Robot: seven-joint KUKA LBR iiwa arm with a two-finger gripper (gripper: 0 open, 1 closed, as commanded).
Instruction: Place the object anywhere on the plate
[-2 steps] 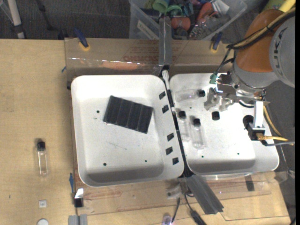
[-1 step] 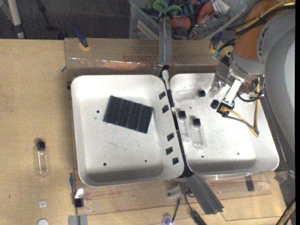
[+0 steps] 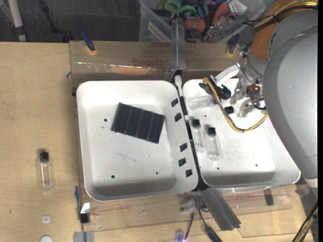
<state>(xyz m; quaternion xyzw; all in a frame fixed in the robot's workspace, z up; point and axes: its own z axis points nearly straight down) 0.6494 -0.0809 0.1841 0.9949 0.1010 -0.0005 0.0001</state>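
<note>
So far the job is not done. The plate [image 3: 138,122] is a dark, flat square with lines on it. It lies a bit crooked in the left bin [image 3: 83,150], and nothing sits on top of it.

Two little clear bottles with black caps lie in the right bin [image 3: 282,168], close to the wall between the two bins. The first bottle [image 3: 198,132] is nearest that wall. The second bottle [image 3: 213,144] is just beside it, a bit lower in the picture. I think one of these is the thing to move, but I cannot say which one. Another small bottle [image 3: 45,169] lies out on the wooden bench [image 3: 30,95], well apart from both bins.

So all of the work is left, I think: pick up a bottle, carry it over the middle wall, and set it down on the plate.

The big grey arm [image 3: 295,95] comes in from the right side. It bends over the back part of the right bin. The gripper [image 3: 243,101] hangs there with a yellow wire [image 3: 237,125] looping under it. It is near the bottles but apart from them, up and to the right of them in the picture. I cannot tell if the gripper is wide or narrow. I see no bottle in it.
</note>
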